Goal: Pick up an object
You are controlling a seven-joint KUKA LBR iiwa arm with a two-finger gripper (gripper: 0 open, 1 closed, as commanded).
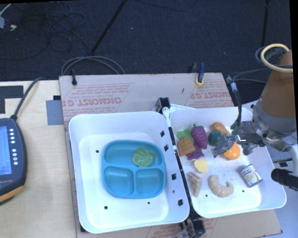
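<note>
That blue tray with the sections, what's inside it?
The blue tray sits in the left bin. A pale green leafy piece lies in its upper right section. The other sections show bare blue. Whatever is under the green piece is covered.

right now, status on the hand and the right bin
Hand low in the right bin, over an orange fruit. Nothing seen held. Teal piece and purple grapes crowd close beside it.
</note>
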